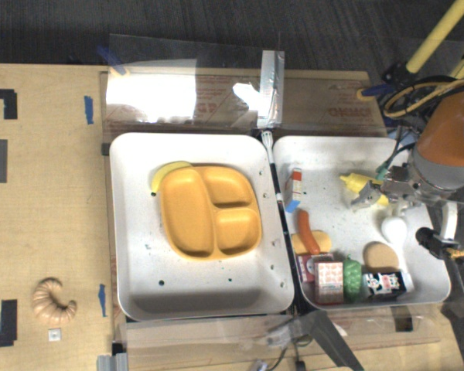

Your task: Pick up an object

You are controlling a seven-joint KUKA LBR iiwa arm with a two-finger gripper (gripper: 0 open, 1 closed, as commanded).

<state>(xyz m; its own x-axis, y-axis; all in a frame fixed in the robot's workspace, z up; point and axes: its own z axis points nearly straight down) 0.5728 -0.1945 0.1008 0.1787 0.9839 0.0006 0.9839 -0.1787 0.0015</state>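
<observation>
My gripper (369, 197) reaches in from the right over the upper part of the right bin (332, 149), right beside a yellow toy (356, 182). Nothing visibly sits between its tips. Below it lie a white egg (393, 227) and a brown bun (381, 254). Along the front wall stand a black-and-white carton (386, 283), a green can (352, 279) and a pink box (329, 277). An orange sausage (308, 230) and a red-and-white tube (295, 184) lie near the bin's left wall.
The left bin (131, 230) holds a yellow divided plate (209, 211) with a banana (167, 171) poking out from under it. A tan curled toy (54, 300) lies on the bench at the left. Cables and a yellow pole (441, 25) are at the top right.
</observation>
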